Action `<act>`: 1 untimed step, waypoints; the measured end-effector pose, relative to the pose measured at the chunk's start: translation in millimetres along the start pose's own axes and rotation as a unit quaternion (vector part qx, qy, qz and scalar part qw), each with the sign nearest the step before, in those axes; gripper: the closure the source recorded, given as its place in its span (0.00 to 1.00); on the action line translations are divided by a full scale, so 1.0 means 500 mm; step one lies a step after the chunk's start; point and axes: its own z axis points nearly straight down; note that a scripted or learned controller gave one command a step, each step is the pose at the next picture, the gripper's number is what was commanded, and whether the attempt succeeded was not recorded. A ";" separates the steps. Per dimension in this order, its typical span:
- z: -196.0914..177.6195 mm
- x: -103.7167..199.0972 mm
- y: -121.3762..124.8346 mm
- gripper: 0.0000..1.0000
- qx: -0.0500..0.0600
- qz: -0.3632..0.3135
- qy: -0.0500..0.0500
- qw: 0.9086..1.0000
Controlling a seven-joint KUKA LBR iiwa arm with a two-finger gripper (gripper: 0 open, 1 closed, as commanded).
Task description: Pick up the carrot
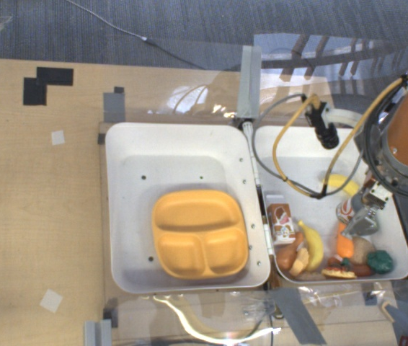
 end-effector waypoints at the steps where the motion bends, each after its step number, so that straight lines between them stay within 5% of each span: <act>1: 0.041 0.021 0.011 1.00 0.001 -0.183 0.000 0.983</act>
